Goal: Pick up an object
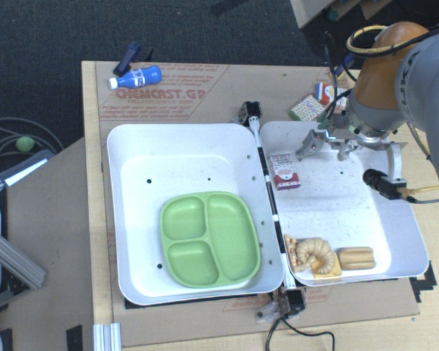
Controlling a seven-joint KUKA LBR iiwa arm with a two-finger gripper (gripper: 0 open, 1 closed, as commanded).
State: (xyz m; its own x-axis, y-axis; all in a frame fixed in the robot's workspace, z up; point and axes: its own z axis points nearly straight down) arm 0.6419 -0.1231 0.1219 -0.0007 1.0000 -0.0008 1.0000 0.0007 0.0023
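My gripper [326, 147] hangs over the back part of the right bin [351, 203], fingers spread and nothing between them. A small red and white box [284, 172] lies in that bin by its left wall, just left of and below the gripper. At the bin's front lie a pale croissant-shaped toy [311, 253] and a tan bread roll [355, 258], side by side. A green divided plate [207, 238] sits in the left bin [132, 196].
A blue and white bottle [135, 77] lies on the bench behind the left bin. A small patterned box [306, 109] sits behind the right bin, close to the arm. A black part on a cable [384, 185] hangs over the right bin's right side.
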